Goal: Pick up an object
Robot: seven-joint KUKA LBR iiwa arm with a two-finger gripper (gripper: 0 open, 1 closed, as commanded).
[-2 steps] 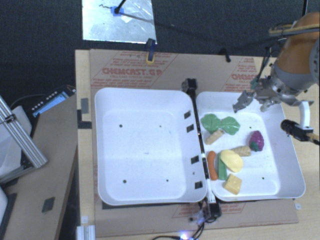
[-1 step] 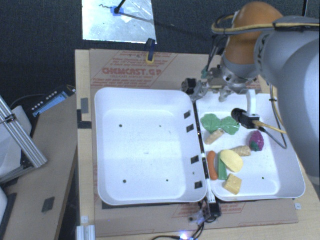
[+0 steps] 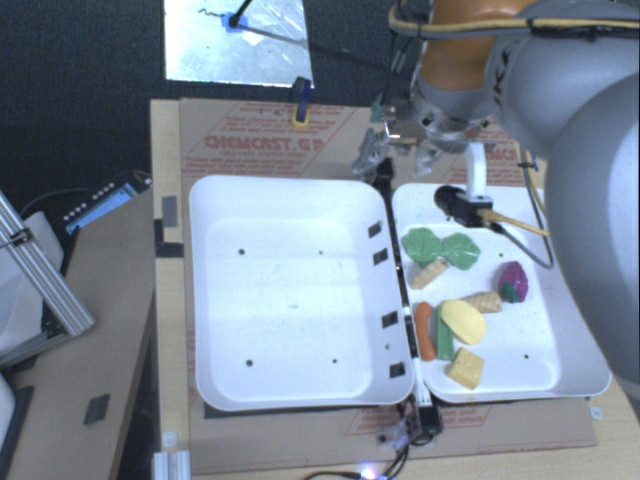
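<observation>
Nearest in the right shallow white plastic bin (image 3: 575, 368), a pale yellow wedge-shaped block (image 3: 465, 368) is seen by the near rim. Just beyond it, a round yellow lemon-like piece (image 3: 463, 321) is found touching a slim green stick (image 3: 444, 338), with an orange carrot-shaped piece (image 3: 425, 330) just left of that, close to the dividing wall. A small tan knobbly piece (image 3: 486, 302) lies just right of the yellow one, and a dark purple grape-like cluster (image 3: 513, 281) is placed farther right. A beige stubby piece (image 3: 430, 273) rests against the near edge of a green leafy piece (image 3: 441, 247), which occupies the far middle of that bin. The left shallow white plastic bin (image 3: 290, 298) is seen alongside. At the far end, the grey two-finger gripper (image 3: 383, 168) is held over the far end of the wall between the bins, apart from every object; whether it is released or clenched cannot be told.
</observation>
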